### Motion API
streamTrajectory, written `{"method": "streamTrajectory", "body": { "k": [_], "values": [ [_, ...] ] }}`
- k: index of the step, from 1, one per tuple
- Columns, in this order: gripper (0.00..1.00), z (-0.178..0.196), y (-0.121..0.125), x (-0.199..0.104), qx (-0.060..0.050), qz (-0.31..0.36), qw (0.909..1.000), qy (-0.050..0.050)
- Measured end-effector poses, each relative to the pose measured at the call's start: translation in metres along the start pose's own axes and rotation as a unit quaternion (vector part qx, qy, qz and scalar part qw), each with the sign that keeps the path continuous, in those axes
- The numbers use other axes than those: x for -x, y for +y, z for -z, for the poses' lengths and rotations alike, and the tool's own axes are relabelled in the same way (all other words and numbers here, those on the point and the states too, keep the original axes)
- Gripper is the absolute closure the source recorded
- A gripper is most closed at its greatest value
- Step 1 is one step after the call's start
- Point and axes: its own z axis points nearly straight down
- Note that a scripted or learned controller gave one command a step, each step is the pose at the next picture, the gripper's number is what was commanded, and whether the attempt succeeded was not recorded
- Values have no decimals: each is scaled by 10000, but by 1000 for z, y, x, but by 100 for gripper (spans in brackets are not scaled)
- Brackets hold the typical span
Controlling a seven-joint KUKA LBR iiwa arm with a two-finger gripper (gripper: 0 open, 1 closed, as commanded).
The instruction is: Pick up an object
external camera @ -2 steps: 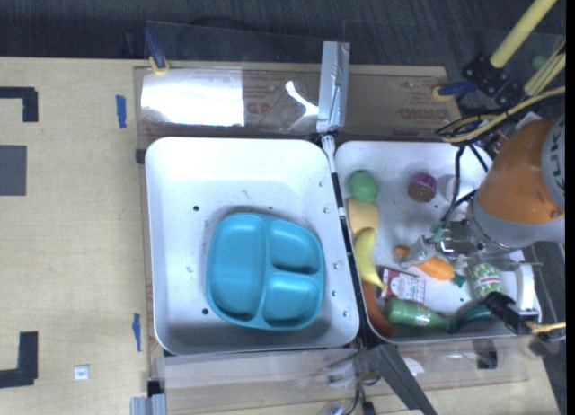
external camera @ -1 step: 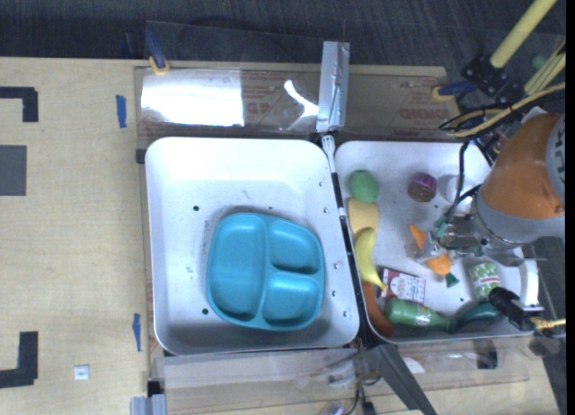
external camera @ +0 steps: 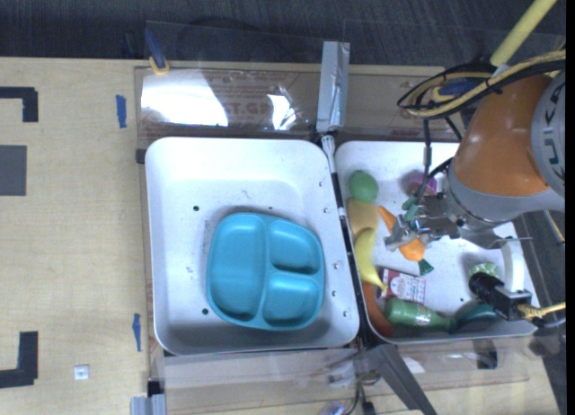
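Orange-banded arm (external camera: 503, 148) over right bin (external camera: 359, 163), fingers' (external camera: 415, 229) state unclear, tan bench (external camera: 67, 251).

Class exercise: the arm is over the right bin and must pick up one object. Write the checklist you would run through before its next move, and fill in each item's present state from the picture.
1. Gripper is over the right bin, above the cluttered objects: ok.
2. An object is seen between the fingers: cannot tell; the view is too cluttered there.
3. Nearest candidate, the orange piece, lies just below the gripper: ok.
4. Candidate stands clear of neighbours: not ok; the banana and green ball crowd close by.
5. Left bin holds the blue divided tray, away from the arm's work: ok.
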Motion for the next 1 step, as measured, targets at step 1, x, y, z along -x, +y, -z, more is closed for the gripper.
{"method": "streamTrajectory", "body": {
  "k": [1],
  "values": [
    [100, 3, -15, 5, -46, -571, 9984, -9]
  ]
}}
